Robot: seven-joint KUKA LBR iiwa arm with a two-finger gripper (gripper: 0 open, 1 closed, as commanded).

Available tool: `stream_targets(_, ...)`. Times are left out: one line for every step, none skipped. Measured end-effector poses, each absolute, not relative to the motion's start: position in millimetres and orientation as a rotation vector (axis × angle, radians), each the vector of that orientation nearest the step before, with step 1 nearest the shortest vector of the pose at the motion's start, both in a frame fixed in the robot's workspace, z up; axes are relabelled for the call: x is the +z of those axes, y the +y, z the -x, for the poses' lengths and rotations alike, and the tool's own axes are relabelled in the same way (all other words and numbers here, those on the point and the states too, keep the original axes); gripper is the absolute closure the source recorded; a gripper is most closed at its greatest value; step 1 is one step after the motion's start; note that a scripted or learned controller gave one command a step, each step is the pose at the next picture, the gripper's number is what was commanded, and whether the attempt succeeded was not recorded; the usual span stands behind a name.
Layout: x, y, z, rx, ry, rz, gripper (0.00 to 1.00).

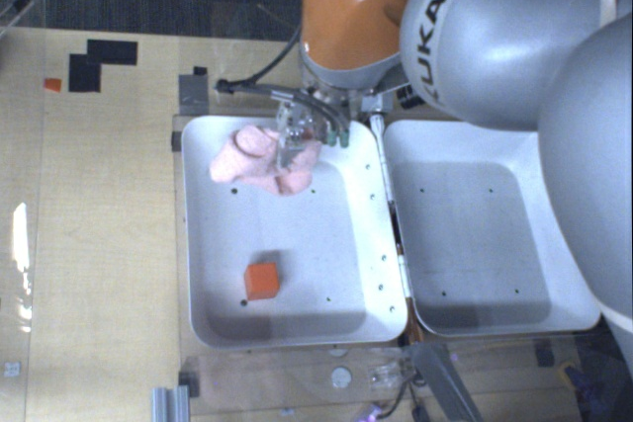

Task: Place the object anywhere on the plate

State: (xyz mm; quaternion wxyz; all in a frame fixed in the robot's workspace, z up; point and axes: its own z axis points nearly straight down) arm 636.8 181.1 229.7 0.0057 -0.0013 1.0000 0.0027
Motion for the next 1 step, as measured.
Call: stream_targets(230.2,181.0,-637.0,0.009,3.129,0.004,0.0)
